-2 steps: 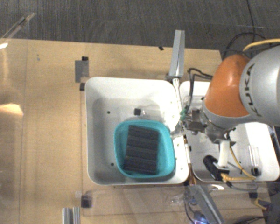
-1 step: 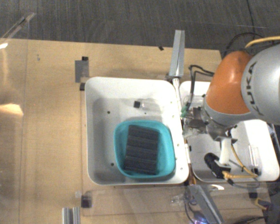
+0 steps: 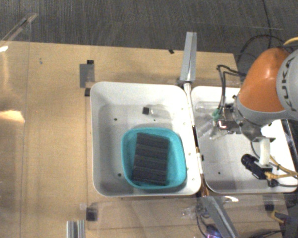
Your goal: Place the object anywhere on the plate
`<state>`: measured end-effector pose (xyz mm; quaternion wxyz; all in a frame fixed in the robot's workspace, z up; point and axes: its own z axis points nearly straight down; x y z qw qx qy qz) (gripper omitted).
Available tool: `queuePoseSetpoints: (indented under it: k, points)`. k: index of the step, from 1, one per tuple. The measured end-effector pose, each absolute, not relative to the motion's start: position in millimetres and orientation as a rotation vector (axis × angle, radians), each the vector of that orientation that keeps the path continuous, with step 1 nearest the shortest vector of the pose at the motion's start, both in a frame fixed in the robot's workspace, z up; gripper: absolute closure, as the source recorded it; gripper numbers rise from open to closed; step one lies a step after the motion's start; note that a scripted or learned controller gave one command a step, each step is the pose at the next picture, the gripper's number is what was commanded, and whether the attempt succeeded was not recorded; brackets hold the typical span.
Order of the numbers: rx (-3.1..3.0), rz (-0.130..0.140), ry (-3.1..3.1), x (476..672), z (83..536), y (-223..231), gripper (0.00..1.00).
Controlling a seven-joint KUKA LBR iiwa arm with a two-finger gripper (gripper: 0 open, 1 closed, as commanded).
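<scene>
The left bin (image 3: 97, 148) is holding a teal plate (image 3: 178, 152) toward its near side. A dark ribbed block (image 3: 150, 158) is lying flat on the plate, well inside the rim, though its near end is sitting close to the plate's near edge. Just beyond the plate's far rim, a small dark piece (image 3: 146, 110) is resting on the bare white floor of the bin, apart from the plate.

Further right, past the wall between the bins, the gripper (image 3: 219, 124) is hanging over the left part of the right bin (image 3: 228, 182), with the grey and orange arm (image 3: 268, 88) reaching in behind it. Whether the gripper is open, closed or carrying anything cannot be told from this view.

If the ribbed block is the task's object, the placement is looking done. The main risk would then be the arm crossing back and knocking the block or sliding the plate. If the small piece is the object instead, nothing is being achieved yet. Its size would make a pinch easy to miss, and a low approach could clip the plate's rim beside it.
</scene>
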<state>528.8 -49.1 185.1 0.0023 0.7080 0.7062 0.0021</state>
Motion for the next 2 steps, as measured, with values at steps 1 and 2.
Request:
queuePoseSetpoints:
  k: [1, 2]
  points:
    - [2.157, 0.011, 2.276, 519.9, 258, 13, 1.0]
    - [2.1, 0.014, 2.328, 488.8, 334, 89, 1.0]
